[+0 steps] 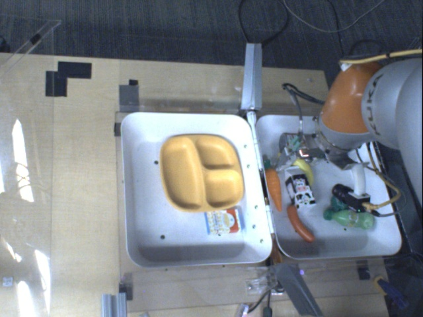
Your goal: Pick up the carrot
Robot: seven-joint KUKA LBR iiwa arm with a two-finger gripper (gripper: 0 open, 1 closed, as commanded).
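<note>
The carrot (273, 190) is a slim orange piece with a green top. It lies lengthwise along the left wall of the right bin (380, 243). My gripper (293, 145) hangs over the back part of that bin, below the orange wrist band, up and to the right of the carrot. It stands apart from the carrot, and cables and metal parts crowd around it.
Also in the right bin are a yellow banana (303, 166), a small white and black item (299, 190), a reddish sausage (302, 225) and a green bottle (350, 218). The left bin (142, 243) holds a yellow divided tray (201, 172) and a small printed packet (221, 222).
</note>
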